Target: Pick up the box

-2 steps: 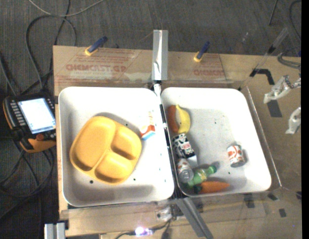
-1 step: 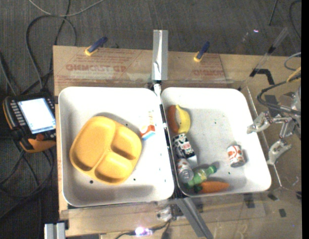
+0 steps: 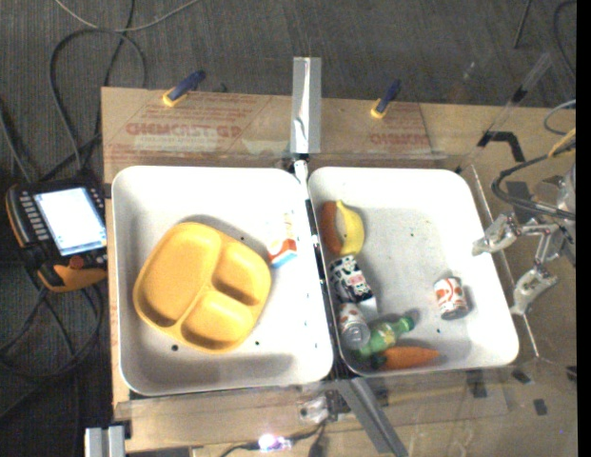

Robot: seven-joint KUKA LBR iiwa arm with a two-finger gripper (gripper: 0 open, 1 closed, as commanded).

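A small white box point(image 3: 284, 247) with red and blue markings leans against the right wall of the left bin point(image 3: 124, 255), just right of a yellow divided plate point(image 3: 205, 286). A black-and-white patterned carton point(image 3: 350, 279) lies in the right bin point(image 3: 438, 193) near its left wall. My gripper point(image 3: 509, 265) hangs over the right bin's right rim, open, with nothing between its fingers point(image 3: 492, 237). It is far to the right of both the box and the carton.
The right bin also holds a yellow and brown fruit point(image 3: 341, 225), a silver can point(image 3: 352, 324), a green bottle point(image 3: 385, 333), a carrot point(image 3: 410, 356) and a red-and-white can point(image 3: 451, 296). A pendant with a lit screen point(image 3: 67, 219) lies left of the bench.
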